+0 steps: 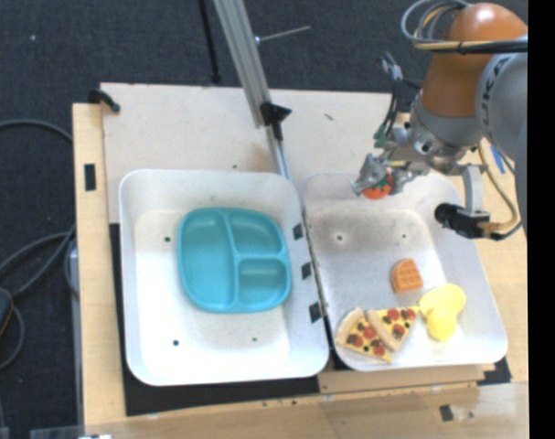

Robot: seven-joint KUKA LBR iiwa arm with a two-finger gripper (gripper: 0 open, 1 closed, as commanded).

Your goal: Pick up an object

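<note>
My gripper [376,183] hangs over the far edge of the right bin [350,245], near its back left corner. A small red-orange object [378,191] sits between the fingertips, and the gripper is shut on it. Much of the object is hidden by the fingers. Lower in the right bin lie a small orange ridged piece [406,275], a yellow toy [442,310] and two pizza slices [379,330], all near the front right corner.
The left bin [149,337] holds a teal divided plate [233,260]. A slanted metal post [245,53] rises behind the gap between the bins. A black fitting with a cable [460,218] sits at the right bin's right rim.
</note>
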